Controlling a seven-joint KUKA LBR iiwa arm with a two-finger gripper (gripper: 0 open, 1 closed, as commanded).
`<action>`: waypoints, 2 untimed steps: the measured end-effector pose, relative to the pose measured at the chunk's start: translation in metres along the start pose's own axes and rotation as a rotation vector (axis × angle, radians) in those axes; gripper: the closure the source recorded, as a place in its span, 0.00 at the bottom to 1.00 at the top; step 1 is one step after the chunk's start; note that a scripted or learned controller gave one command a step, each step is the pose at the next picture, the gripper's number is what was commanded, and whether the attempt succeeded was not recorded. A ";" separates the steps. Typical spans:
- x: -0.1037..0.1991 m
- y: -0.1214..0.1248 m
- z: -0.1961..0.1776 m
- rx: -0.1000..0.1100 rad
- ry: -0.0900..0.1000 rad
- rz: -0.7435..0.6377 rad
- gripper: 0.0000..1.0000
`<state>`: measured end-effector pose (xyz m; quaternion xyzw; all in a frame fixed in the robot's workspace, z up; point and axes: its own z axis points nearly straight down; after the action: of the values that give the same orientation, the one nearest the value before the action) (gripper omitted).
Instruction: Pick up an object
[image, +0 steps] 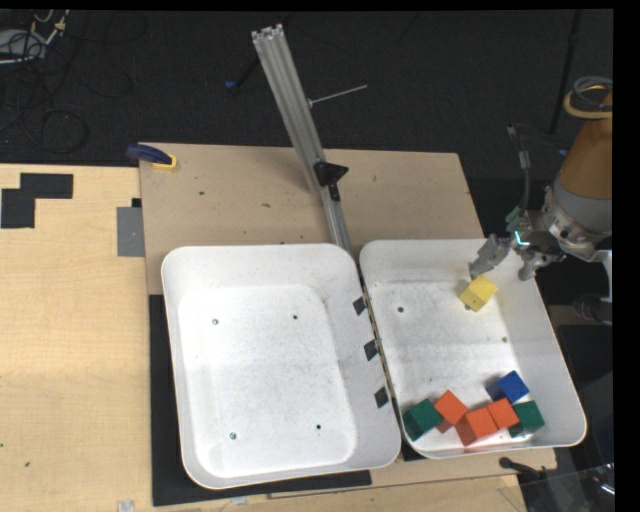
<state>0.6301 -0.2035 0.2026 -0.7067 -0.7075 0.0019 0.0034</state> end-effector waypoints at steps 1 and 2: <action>0.000 0.001 -0.003 -0.004 -0.002 -0.003 0.00; -0.001 -0.002 0.062 0.002 0.000 0.000 0.00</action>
<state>0.6276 -0.2039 0.1409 -0.7069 -0.7073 0.0024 0.0041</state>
